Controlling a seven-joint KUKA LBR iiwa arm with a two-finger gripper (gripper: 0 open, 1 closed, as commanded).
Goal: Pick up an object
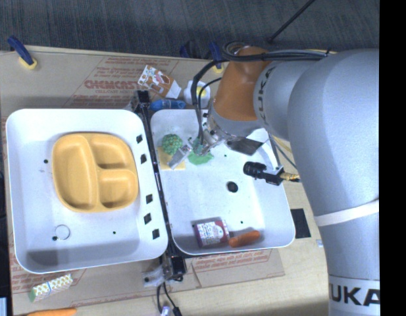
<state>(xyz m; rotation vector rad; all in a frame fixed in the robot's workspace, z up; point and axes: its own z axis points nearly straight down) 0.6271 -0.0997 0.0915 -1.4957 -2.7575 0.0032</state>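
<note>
— Where's the pincer (201, 147)?
— Low over the right bin (281, 232), near its far-left corner, touching a flat green piece (201, 157). How far open, I cannot tell.
— And beside it?
— A green broccoli-like toy (170, 143), just left.

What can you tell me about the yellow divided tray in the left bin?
The yellow divided plastic tray lies flat and right way up in the left white bin, towards its far-left part. It is a rounded rectangle with a smooth, matte look and three hollows: one long compartment along its left side and two smaller ones stacked on its right. All three look empty. It rests on the bin floor, apart from the walls, and nothing else touches it. The arm is over the other bin.
</note>
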